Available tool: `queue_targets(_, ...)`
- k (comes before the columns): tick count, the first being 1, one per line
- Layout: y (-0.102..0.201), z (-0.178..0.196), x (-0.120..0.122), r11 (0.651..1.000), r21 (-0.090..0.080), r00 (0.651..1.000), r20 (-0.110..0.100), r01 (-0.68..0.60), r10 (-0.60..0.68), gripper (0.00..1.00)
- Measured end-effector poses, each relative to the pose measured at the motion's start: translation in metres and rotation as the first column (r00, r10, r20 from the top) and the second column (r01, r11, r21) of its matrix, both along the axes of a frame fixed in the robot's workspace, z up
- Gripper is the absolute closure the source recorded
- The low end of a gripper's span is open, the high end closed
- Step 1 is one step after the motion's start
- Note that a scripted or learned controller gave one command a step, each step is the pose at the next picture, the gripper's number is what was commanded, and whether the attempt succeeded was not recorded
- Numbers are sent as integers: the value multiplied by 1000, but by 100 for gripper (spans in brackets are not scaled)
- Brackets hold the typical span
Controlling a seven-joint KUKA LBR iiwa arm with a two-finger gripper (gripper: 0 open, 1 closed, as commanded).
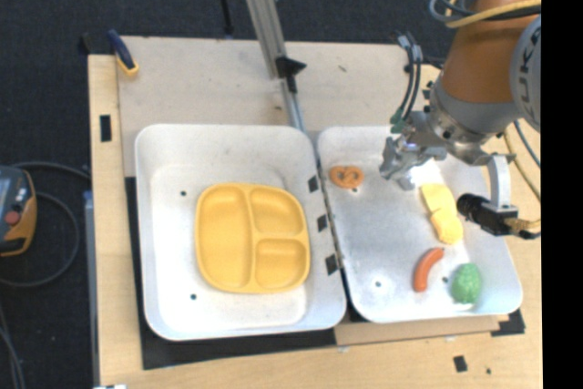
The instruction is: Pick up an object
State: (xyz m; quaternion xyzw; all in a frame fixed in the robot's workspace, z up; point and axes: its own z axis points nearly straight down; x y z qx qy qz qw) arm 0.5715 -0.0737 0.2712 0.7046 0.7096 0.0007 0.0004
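The right bin (383,287) holds an orange pretzel-shaped piece (345,177) near its left wall, a yellow block (440,210) at the right, a red-orange sausage (425,270) and a green leafy piece (465,283) near the front right corner. My gripper (401,162) hangs over the back part of this bin, between the pretzel piece and the yellow block, a little above the bin floor. I see nothing between its tips.
The left bin (164,287) bears a yellow divided plate (252,237). A slanted metal rail (264,14) rises behind the bins. The arm's orange band (487,41) and cables stand over the right bin's back right. The bench edge runs close along the front.
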Motion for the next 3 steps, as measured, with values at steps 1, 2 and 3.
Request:
queue_targets(1,60,-8,-16,1000,1,1000,-2,-1,1,100)
queue_targets(2,108,-24,-29,1000,0,1000,-2,1,-1,100)
queue_targets(3,160,-19,-53,1000,2,1000,-1,-2,2,100)
